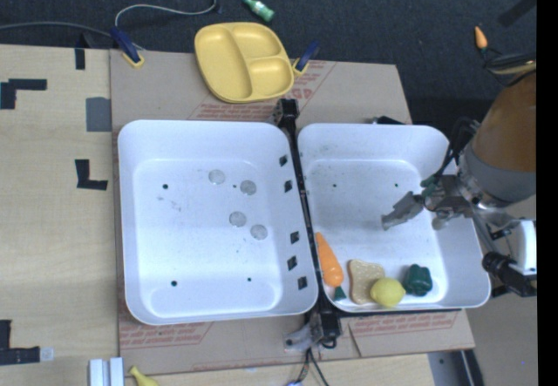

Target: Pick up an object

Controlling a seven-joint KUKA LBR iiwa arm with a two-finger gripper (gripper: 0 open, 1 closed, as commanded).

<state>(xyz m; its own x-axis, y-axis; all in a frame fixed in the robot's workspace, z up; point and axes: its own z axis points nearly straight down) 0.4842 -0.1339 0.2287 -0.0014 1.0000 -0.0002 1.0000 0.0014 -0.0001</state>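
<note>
In the right bin (366, 138), along its near edge, lie an orange carrot (329, 260), a tan slice of toast (365, 278), a yellow lemon (388, 292) and a dark green pepper (418, 280). My gripper (399, 212) hangs over the right half of this bin, reaching in from the right, its fingers pointing left and down. It stands above and slightly right of the toast, apart from every object. Nothing shows between its fingers.
The left bin (139, 201) holds a few grey round marks on its floor. A yellow divided plate (243, 62) sits behind the bins on the cardboard. A small green thing (258, 7) and cables lie further back.
</note>
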